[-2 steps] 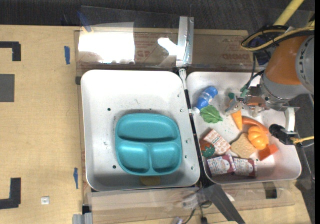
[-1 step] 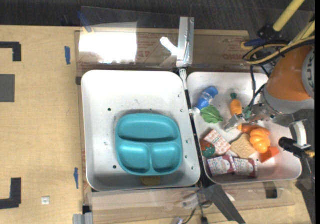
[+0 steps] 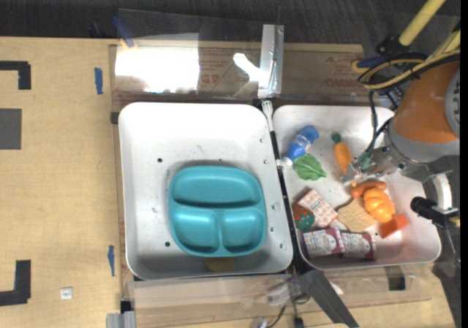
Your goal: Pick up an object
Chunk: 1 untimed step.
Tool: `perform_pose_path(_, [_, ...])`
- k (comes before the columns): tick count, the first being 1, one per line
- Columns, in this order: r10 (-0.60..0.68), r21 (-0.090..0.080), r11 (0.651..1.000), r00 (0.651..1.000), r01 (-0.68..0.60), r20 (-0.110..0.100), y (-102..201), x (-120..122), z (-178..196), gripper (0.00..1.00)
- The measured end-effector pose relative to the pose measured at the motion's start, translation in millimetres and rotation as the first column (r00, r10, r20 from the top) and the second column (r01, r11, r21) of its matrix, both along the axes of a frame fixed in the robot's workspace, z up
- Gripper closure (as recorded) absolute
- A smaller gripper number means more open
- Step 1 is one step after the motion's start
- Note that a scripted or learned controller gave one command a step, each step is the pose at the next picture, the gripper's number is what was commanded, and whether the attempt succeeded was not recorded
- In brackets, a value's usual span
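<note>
beside the gripper (image 3: 363, 164) sits a small orange carrot (image 3: 341, 158) with a green top; grip state unclear.

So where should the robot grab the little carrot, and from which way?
Probably across the orange middle of the carrot, coming straight down from above. It lies flat on the floor of the right bin, long and thin, with its green top pointing up the picture. Fingers closing on its two long sides would fit its narrow width. Bare floor shows on its left; the gripper is close on its right.
</note>
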<state>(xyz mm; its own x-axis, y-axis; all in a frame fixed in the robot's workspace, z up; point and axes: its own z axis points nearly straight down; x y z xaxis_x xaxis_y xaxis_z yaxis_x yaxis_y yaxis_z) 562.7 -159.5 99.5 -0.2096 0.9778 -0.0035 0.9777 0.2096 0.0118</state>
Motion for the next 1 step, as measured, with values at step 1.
perform_pose_path(1, [-0.081, 0.002, 0.997, 0.997, 0.081, -0.019, 80.6, 50.9, 85.2, 1.0])
